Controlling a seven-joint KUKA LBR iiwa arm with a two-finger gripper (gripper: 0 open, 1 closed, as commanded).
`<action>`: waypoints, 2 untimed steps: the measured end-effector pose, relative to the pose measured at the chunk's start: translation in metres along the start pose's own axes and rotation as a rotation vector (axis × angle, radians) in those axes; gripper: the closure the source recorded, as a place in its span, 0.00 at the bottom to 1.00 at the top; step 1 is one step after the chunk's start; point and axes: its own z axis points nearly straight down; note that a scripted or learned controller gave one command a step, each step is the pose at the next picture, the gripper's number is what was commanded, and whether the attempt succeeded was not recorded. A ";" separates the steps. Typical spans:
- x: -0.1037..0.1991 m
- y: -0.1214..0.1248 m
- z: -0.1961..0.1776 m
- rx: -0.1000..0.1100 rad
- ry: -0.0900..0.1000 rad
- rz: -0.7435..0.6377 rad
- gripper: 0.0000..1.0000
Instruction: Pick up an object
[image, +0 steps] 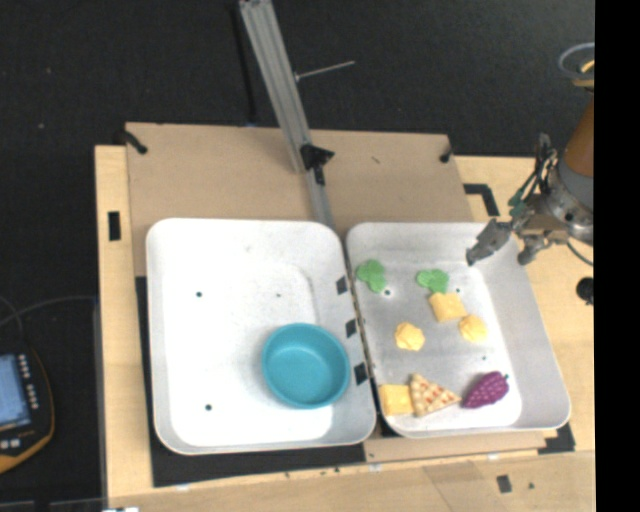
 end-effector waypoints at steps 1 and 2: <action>0.000 0.000 0.000 0.000 -0.001 -0.001 0.00; -0.001 -0.003 0.063 0.006 0.001 0.003 0.00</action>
